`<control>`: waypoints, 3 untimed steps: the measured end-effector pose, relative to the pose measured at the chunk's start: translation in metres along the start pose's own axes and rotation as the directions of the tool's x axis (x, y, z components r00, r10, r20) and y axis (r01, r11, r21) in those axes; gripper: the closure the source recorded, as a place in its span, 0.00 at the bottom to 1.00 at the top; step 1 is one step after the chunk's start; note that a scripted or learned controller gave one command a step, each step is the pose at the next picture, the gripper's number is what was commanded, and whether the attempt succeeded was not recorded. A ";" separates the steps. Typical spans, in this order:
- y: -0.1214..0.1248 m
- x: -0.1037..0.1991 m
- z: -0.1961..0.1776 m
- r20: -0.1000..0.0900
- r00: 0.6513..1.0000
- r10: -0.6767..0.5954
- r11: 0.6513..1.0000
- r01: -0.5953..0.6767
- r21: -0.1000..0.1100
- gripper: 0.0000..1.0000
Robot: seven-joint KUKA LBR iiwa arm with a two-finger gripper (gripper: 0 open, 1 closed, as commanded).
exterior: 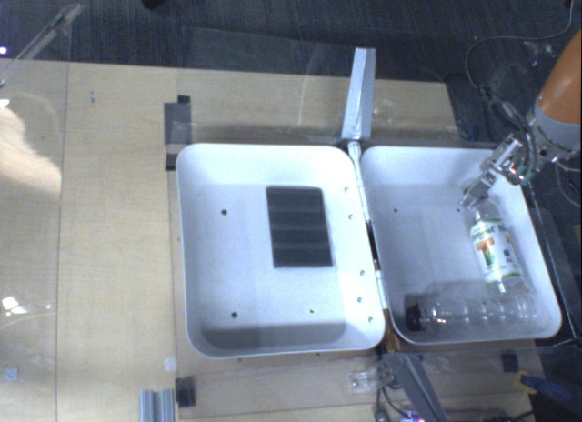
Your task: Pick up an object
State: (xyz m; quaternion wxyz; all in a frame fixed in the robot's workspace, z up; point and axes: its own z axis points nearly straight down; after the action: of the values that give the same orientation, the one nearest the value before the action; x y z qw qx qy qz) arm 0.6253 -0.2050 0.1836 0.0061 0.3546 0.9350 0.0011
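A clear plastic bottle lies along the near wall of the right bin, with a small white labelled bottle just behind it by the right wall, leaving the bin's left and middle floor open. The left bin holds a dark ridged block mid-floor, well apart from every wall. At the right bin's far right corner the pincer hangs just above the small bottle's top, gripping nothing; I cannot tell how far apart its tips stand.

Two bottles — right bin

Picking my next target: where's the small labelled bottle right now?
The small bottle lies in the right bin, near its right wall, just below the gripper and above the clear bottle lying along the front wall.
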 end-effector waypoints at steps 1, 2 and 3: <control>0.001 0.000 0.094 0.001 0.995 -0.102 0.995 0.102 -0.001 0.00; 0.024 -0.026 0.064 -0.002 1.000 -0.020 1.000 0.020 0.000 0.00; -0.014 0.015 -0.032 0.000 0.994 -0.107 0.994 0.107 0.000 0.00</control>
State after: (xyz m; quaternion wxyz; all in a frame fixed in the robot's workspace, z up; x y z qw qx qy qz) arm 0.6044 -0.2052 0.2152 0.0062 0.3041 0.9526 0.0008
